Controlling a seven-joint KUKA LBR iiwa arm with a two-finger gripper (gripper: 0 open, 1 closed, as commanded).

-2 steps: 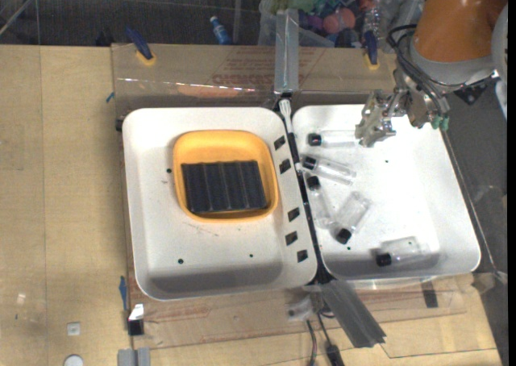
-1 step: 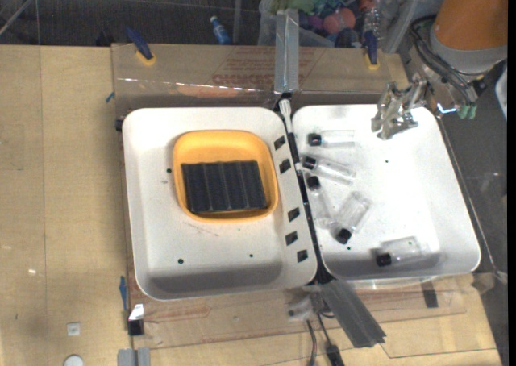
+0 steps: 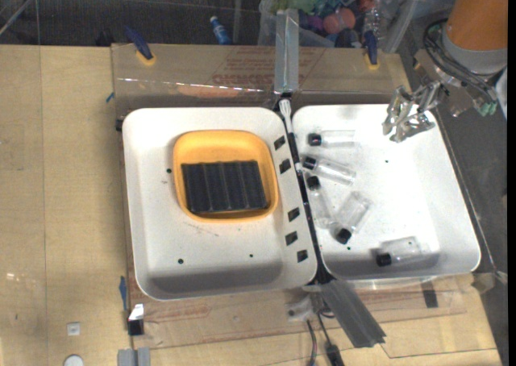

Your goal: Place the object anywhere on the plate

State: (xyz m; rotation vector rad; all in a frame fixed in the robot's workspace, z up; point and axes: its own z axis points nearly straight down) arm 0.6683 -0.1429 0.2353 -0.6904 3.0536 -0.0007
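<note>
Clear vials (image 3: 339, 169) lie well apart from gripper (image 3: 407, 118), seemingly empty-fingered

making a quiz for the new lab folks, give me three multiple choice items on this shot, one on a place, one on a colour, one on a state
1. Which bin holds the plate?
A. left bin
B. right bin
C. neither

2. What colour is the plate's rim?
A. blue
B. orange-yellow
C. green

3. Where is the gripper?
A. over the plate
B. at the right bin's upper right corner
C. outside both bins, by the left bin's front edge

Answers:
1. A, the plate lies in the middle of the left bin.
2. B, the rim is orange-yellow around a dark ribbed centre.
3. B, it hangs at that corner, apart from the clear vials in the right bin.
</note>
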